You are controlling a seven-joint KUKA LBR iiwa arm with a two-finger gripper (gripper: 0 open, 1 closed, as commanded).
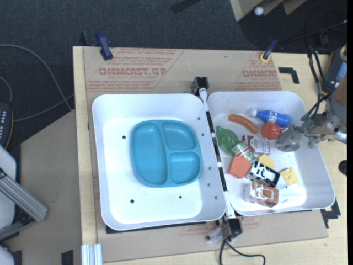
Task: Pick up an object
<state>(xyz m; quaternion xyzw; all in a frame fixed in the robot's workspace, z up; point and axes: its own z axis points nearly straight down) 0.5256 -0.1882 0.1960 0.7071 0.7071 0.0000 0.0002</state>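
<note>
The right bin (317,170) holds a pile of small objects. Among them are an orange sausage (243,122), a blue bottle (271,116), a red ball (271,130), a green leafy piece (226,138), an orange block (240,167), a black-and-white item (263,173), a yellow piece (288,176) and a brown packet (263,194). My gripper (288,142) reaches in from the right over the bin's right half. It sits just right of the red ball, low near the bin floor. Nothing shows clearly in its grasp.
The left bin (110,120) holds a blue divided plate (165,152). A black divider strip (212,142) runs between the two bins. Clamps (102,44) sit at the board's far corners, and cables hang at the far right.
</note>
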